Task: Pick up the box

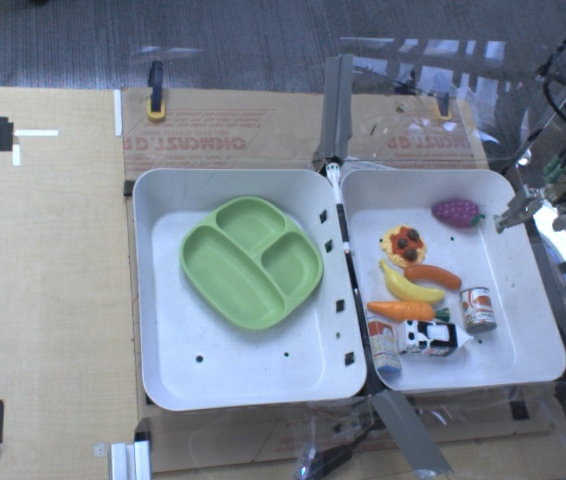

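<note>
Where visible, gripper above right bin

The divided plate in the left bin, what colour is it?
Light green all over. The round three-compartment plastic plate shows best in the camera view.

arm: metallic grey parts at frame's right | thin dark cables looping above | mostly blurred

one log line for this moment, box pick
phase: pre-grasp | box: right bin, front, by carrot | gripper: over bin's right rim, off box
</note>
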